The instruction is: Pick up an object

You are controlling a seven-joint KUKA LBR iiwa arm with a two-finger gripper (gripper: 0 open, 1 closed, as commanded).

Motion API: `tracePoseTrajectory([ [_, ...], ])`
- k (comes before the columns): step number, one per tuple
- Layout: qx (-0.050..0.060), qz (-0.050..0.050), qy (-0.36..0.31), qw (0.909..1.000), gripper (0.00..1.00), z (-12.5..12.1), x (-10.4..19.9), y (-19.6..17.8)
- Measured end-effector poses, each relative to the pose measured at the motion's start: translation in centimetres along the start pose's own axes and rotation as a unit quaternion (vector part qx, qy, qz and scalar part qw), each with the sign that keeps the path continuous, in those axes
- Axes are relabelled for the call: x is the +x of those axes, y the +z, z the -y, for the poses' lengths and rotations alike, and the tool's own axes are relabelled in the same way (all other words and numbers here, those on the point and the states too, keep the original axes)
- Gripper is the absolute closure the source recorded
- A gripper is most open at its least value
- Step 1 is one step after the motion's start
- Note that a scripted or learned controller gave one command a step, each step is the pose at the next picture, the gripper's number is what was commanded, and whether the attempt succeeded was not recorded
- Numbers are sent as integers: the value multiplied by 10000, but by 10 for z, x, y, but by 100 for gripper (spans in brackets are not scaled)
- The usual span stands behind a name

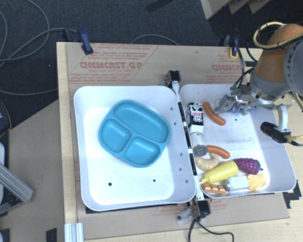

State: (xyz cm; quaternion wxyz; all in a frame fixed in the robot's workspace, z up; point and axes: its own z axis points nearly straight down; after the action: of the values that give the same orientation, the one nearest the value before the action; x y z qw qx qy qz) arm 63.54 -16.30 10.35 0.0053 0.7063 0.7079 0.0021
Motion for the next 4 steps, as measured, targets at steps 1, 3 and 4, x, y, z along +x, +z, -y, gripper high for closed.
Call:
tracePoseTrajectory([
  [1, 157, -105, 4, 9998, 0, -29, -52, 22],
  [3, 100, -26, 47, 9999, 0, 82, 19, 19],
  [4, 18, 49, 12, 10000, 0, 28, 60, 16],
])
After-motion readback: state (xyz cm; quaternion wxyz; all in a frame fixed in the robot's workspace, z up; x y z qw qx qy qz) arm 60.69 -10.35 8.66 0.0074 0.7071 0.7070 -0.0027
